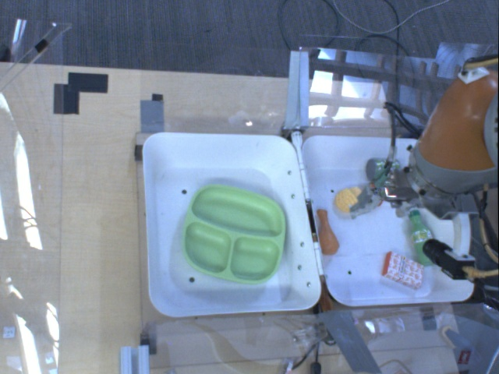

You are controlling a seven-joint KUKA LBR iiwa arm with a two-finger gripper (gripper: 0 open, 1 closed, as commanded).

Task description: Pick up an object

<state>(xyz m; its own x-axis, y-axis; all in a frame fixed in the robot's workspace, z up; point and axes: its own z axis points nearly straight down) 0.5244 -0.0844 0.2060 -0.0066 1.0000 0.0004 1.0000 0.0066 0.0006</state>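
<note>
Left bin (164, 209): green tray (234, 233). Right bin (343, 279): yellow item (347, 199), orange drumstick (327, 234), green bottle (419, 230), red-white packet (403, 270). Gripper (365, 201) just beside the yellow item; jaw state cannot be told.

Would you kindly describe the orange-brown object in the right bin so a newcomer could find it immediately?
Start at the right bin. Along its left wall, just below the middle, lies the drumstick-shaped piece, orange-brown and tapering upward. Unlike the round yellow item above it, it is long and slender.
</note>
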